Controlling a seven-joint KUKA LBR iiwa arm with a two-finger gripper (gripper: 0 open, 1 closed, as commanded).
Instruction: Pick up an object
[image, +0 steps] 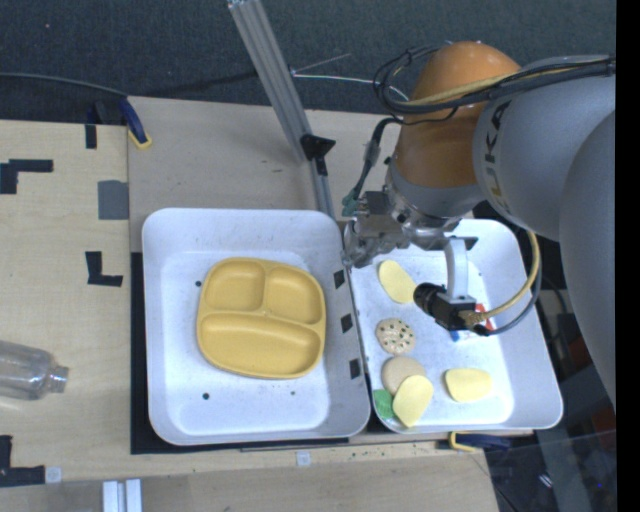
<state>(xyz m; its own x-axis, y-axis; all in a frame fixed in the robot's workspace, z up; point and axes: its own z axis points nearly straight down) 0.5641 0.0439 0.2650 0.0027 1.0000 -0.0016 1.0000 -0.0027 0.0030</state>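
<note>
Right now your candidate objects lie in the right bin (535, 385): a pale yellow oval piece (396, 281) near the top, a speckled cookie (395, 335) below it, a beige lump (401, 372) touching a yellow-green piece (413, 399), and a yellow wedge (467, 383) to their right. Your gripper (372, 235) hangs over that bin's upper left corner, just beside the oval piece. In the left bin (170, 330) sits a yellow divided plate (262, 317). A clear bottle (28, 372) lies on the bench at far left.
</note>
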